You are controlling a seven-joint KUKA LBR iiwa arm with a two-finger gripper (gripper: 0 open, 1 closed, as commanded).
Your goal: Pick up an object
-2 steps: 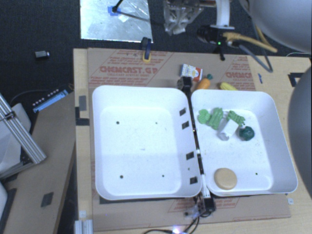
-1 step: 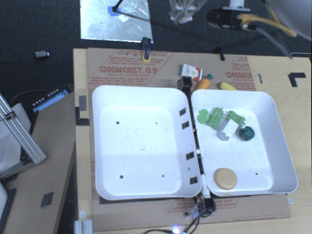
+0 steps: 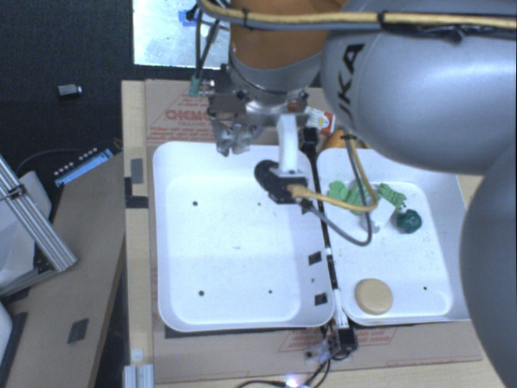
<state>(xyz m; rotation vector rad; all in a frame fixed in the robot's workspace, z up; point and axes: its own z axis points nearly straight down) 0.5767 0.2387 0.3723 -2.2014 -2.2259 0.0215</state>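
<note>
Tan puck [image 3: 374, 296] well apart fr claw [image 3: 230, 140]

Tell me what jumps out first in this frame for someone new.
The big grey arm with its orange band fills the top right, its gripper hanging over the left bin's far edge. In the right bin lie a tan disc, a dark green ball and light green pieces.

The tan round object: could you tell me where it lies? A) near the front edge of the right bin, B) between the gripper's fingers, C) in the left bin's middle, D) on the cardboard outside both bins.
A: the tan round object lies on the floor of the right bin near its front edge, below the green ball.
</note>
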